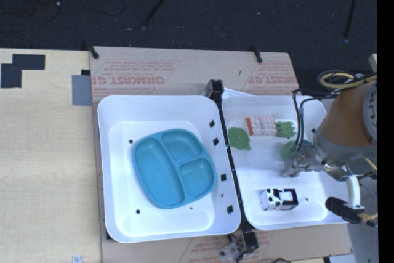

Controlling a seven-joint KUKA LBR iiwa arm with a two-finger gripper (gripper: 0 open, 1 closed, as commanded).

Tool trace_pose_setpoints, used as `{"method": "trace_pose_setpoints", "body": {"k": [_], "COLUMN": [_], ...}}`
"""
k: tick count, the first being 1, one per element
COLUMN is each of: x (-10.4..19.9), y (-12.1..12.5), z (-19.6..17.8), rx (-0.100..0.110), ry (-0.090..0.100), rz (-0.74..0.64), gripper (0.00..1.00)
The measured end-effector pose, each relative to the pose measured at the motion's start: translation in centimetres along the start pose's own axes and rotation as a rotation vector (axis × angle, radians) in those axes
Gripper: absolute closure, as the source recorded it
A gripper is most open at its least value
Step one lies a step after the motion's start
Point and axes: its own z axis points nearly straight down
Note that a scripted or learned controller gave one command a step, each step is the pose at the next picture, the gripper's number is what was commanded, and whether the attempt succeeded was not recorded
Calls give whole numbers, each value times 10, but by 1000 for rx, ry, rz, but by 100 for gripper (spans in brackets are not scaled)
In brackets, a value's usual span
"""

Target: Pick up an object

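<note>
Holding a blue tray (173,167), the left bin (117,132) faces the gripper (294,167), its state unclear.

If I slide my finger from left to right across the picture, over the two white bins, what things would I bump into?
Blue divided plate → green leaf toy → black-and-white box → gripper over the right bin.

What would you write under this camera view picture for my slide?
Robot arm's gripper reaches into the right bin; a blue tray sits in the left.
</note>
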Motion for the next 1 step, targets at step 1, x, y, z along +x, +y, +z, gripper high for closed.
{"method": "trace_pose_setpoints", "body": {"k": [1], "x": [0], "y": [6], "z": [-62], "rx": [-6], "ry": [-1], "rz": [-8], "gripper": [100]}}
